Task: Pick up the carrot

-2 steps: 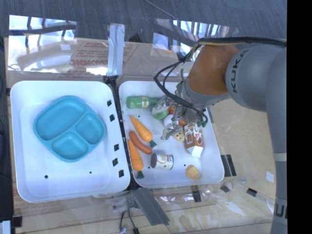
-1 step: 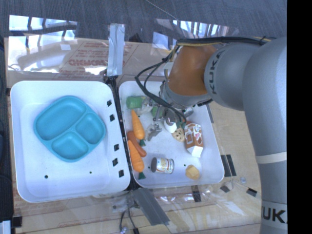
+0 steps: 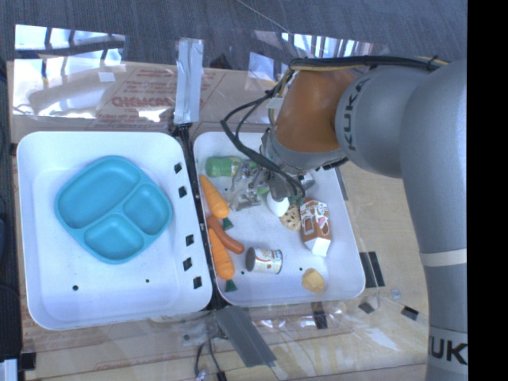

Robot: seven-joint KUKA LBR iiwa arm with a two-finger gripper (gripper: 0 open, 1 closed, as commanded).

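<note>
Gripper [image 3: 255, 182] hangs low over the upper middle of the right bin [image 3: 349, 252], under the arm's orange band [image 3: 313, 117]; its tip is a tangle of dark metal and cable, and whether it is apart or together cannot be told. Nothing is visibly held. To the gripper's left, along that bin's left wall, lie orange carrots [image 3: 214, 198], tapered and smooth, with green stubs, one near the gripper and others further down the wall. The step appears to be the approach, with the grasp not yet made. The next move likely calls for a shift left and down onto the nearest carrot, closing across its narrow width. Just beside the gripper sit a green item [image 3: 223, 166] and a white rounded piece [image 3: 278, 205]. Below it are a printed carton [image 3: 315, 222], a small can [image 3: 265, 260] on its side and a tan lump [image 3: 314, 279]. Well to the left, the other bin holds a glossy blue divided plate [image 3: 113, 207].
</note>
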